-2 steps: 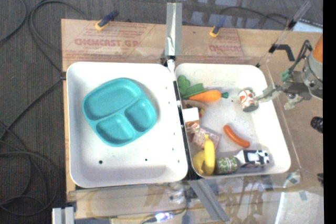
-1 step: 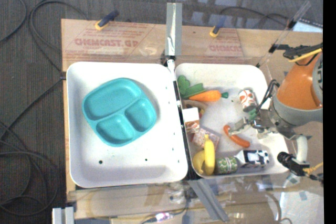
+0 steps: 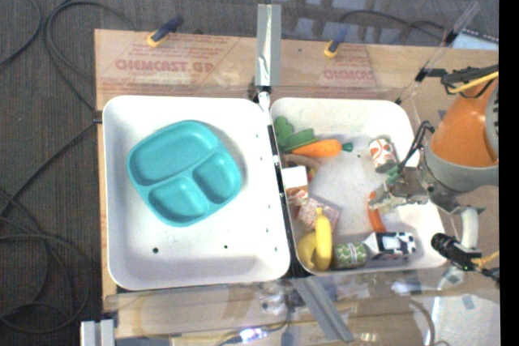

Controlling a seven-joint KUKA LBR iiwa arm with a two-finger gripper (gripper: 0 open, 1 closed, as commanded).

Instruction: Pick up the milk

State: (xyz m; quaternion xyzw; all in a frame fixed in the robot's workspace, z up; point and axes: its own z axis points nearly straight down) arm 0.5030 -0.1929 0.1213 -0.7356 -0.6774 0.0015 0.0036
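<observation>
A: In the right bin [image 3: 405, 119], toward its right wall, the gripper [image 3: 395, 192] sits low among the groceries — its dark linkage is just above the bin floor, with the orange band of the arm [image 3: 462, 134] behind it at the right.

B: Has it got the milk?

A: I'd judge not. The likeliest milk is the small white carton [image 3: 293, 175] against the left wall of that bin, just beside the divider and well apart from the gripper. Nothing lies between the jaws that I can make out, though an orange-red piece [image 3: 374, 216] sits just beside them.

B: And the jaws — open or closed?

A: I cannot tell; the mechanism is dark and small from this slant.

B: What else is near the carton?

A: A carrot [image 3: 319, 148] with green leaves on the far side of it, a banana [image 3: 323, 241] on the near side, a green can [image 3: 351, 255] and a black-and-white box [image 3: 395, 244] along the near wall, and a small red-and-white can [image 3: 381, 150] farther right. The left bin [image 3: 122, 255] holds a teal divided plate [image 3: 186, 171].

B: So progress?

A: Early, by my reading — the carton is untouched; reach, grasp and lift all remain.
</observation>
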